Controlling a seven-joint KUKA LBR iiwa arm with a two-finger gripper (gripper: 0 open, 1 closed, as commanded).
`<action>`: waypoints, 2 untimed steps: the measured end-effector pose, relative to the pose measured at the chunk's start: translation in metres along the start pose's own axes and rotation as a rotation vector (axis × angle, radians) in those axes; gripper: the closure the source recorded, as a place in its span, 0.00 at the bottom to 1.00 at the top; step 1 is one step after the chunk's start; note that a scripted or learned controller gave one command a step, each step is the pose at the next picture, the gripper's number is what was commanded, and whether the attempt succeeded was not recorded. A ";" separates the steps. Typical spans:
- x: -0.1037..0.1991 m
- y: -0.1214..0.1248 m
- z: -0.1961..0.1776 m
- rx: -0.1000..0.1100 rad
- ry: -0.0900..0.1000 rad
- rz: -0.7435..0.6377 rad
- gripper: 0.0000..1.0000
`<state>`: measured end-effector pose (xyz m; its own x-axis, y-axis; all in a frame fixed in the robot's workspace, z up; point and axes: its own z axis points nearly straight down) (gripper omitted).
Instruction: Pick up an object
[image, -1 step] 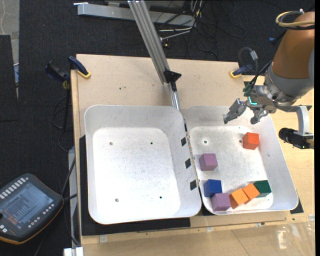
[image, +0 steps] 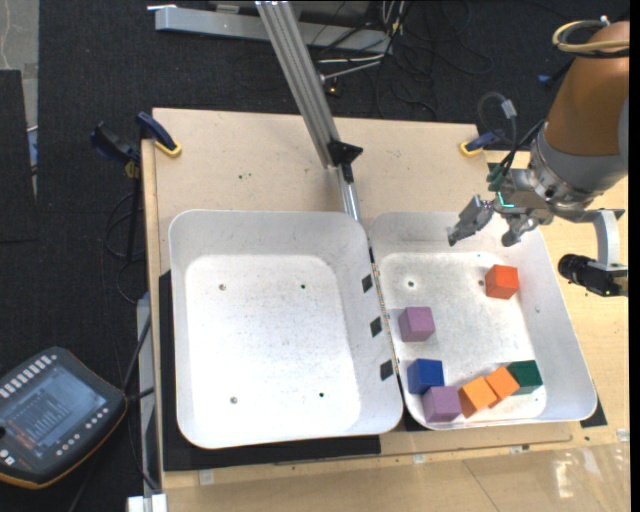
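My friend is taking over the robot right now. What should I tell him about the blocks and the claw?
Tool: open, holding nothing, above the far end of the right bin.
Blocks, all in the right bin: orange block nearest the tool, purple block mid-bin, and a near-edge cluster of blue block, second purple block, second orange block and green block.
Done: nothing picked.
Left: pick one block, likely the lone orange one.

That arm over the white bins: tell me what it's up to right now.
The grey arm's gripper hangs open over the far end of the right bin, holding nothing. Six blocks lie in that bin: an orange block nearest the gripper, a purple block mid-bin, and a blue block, purple, orange and green ones along the near edge. No pick has happened yet.
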<state>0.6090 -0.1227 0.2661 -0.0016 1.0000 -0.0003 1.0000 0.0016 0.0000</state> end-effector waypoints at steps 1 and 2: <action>0.008 0.004 0.060 0.006 0.001 -0.001 0.00; 0.018 0.007 0.115 0.006 0.001 -0.002 0.00</action>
<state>0.6160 -0.1050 0.1513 -0.0033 1.0000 0.0006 1.0000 0.0033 -0.0060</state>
